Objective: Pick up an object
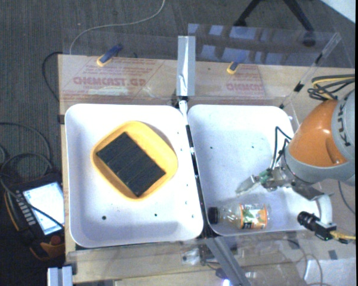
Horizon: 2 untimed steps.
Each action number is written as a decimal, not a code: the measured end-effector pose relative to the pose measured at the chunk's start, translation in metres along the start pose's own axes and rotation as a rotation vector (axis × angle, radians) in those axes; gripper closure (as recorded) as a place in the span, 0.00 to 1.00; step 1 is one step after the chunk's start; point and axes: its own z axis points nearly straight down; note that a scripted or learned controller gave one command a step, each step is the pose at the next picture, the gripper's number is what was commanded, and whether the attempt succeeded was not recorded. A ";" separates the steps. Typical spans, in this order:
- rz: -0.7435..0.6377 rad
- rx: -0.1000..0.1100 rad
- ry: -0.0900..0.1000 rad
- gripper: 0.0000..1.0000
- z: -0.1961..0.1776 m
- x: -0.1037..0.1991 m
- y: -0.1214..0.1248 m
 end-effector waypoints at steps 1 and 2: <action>0.045 0.017 0.004 0.00 -0.029 0.010 -0.004; -0.037 0.008 0.000 0.00 0.011 0.017 -0.001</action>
